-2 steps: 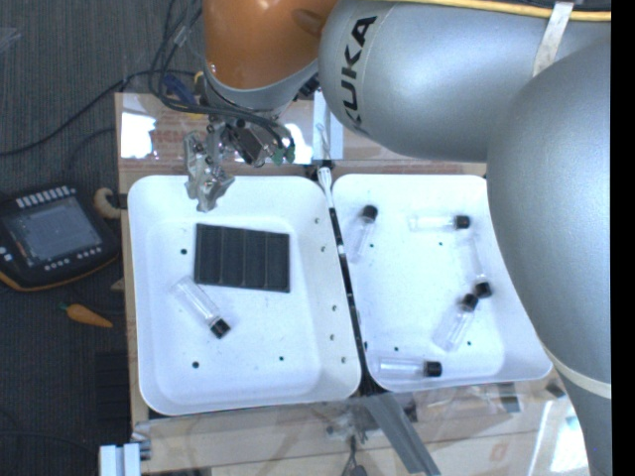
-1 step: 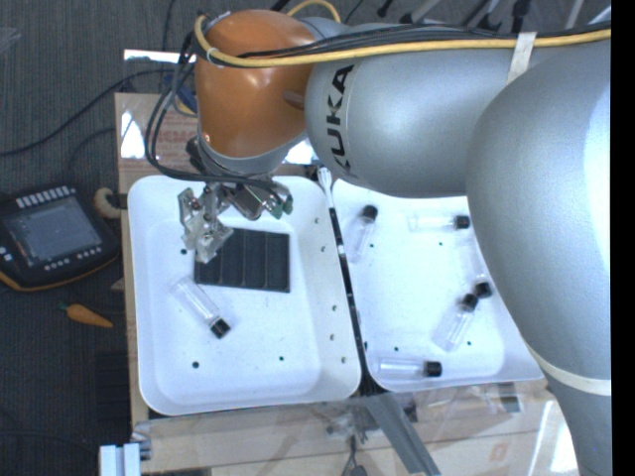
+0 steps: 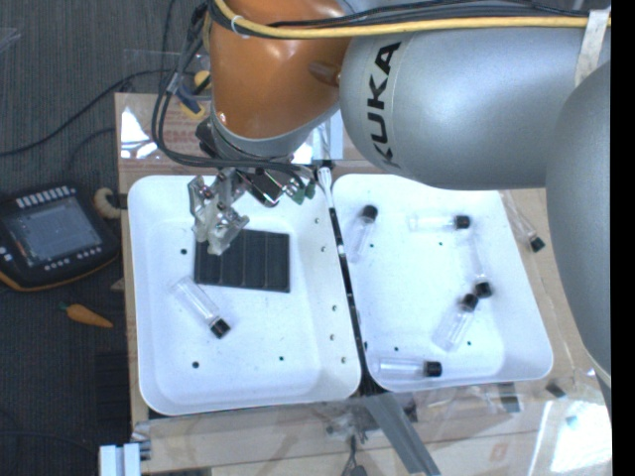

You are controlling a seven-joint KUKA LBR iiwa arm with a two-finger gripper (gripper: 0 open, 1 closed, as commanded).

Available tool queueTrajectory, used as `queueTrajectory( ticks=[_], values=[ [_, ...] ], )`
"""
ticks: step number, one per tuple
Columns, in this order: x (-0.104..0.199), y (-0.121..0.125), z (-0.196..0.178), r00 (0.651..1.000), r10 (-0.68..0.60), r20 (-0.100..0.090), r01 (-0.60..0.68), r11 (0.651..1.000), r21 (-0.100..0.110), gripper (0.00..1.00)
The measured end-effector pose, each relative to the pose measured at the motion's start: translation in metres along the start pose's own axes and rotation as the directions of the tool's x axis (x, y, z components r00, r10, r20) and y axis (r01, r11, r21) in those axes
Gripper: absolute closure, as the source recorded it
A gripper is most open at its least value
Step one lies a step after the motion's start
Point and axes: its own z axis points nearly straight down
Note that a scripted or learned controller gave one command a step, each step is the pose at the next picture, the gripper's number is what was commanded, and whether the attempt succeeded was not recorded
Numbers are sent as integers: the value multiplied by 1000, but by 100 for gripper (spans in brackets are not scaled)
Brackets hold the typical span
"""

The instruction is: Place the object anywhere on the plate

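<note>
A black ribbed rectangular plate [image 3: 248,261] lies flat in the middle of the left bin [image 3: 159,365]. My gripper [image 3: 220,236] hangs over the plate's upper left corner, under the orange wrist band. Whether anything sits in it cannot be made out. A clear vial with a black cap [image 3: 200,307] lies on the bin floor, just off the plate's lower left corner and apart from the gripper.
The right bin [image 3: 526,355] holds several clear vials with black caps, among them one near the divider [image 3: 362,228] and one at the front [image 3: 409,368]. The arm covers the top of both bins. A teach pendant [image 3: 50,236] lies off the bench, left.
</note>
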Motion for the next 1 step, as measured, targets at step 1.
queueTrajectory(
  ticks=[1],
  values=[
    [-60,-52,143,999,-36,0,36,999,-6,100]
  ],
)
